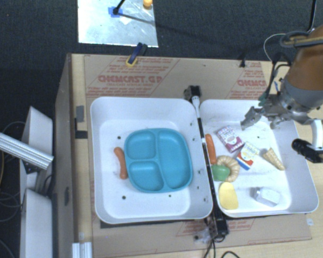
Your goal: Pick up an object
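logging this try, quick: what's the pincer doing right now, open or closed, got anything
pincer: open, nothing between its fingers, hovering over the back of the right bin.

"CHEMCAST" on the brown board [130, 80]

The arm [307, 69] reaches in, end effector [264, 117] angled downward.

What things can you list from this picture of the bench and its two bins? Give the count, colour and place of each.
bins: 2, white, side by side on bench
divided plate: 1, blue, left bin
sausage: 1, orange, left of plate
sausage: 1, orange, right bin's left wall
packet: 1, purple and white, right bin
green toy: 1, right bin
yellow piece: 1, right bin front
cone: 1, tan, right bin
hand: 1, grey, above right bin's far side
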`<state>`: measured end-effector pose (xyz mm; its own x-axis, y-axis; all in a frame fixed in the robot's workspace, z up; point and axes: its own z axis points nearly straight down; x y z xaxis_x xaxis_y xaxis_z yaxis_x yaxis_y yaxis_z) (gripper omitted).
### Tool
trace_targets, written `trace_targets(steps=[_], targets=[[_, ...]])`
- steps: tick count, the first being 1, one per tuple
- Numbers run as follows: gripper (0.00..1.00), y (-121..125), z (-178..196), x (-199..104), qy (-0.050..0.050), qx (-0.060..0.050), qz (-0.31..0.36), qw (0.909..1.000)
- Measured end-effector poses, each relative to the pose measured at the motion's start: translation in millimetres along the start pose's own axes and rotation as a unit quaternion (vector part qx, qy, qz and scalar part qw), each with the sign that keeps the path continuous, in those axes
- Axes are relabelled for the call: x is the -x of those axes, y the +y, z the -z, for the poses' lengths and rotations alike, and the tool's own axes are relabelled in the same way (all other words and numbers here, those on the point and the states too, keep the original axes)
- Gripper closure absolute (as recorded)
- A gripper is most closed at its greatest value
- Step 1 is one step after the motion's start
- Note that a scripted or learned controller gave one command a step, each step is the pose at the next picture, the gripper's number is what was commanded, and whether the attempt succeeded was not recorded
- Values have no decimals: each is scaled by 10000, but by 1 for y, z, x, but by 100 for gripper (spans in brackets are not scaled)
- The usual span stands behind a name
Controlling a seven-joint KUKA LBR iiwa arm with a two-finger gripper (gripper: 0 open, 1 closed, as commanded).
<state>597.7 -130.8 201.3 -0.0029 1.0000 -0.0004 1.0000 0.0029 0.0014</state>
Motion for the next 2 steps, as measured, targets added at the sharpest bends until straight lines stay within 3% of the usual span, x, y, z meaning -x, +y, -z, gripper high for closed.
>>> trace_targets(steps=[1, 2], targets=[[0, -13, -113, -15, -10, 47, -3, 10000], [100, -11, -100, -12, -44, 87, -5, 10000]])
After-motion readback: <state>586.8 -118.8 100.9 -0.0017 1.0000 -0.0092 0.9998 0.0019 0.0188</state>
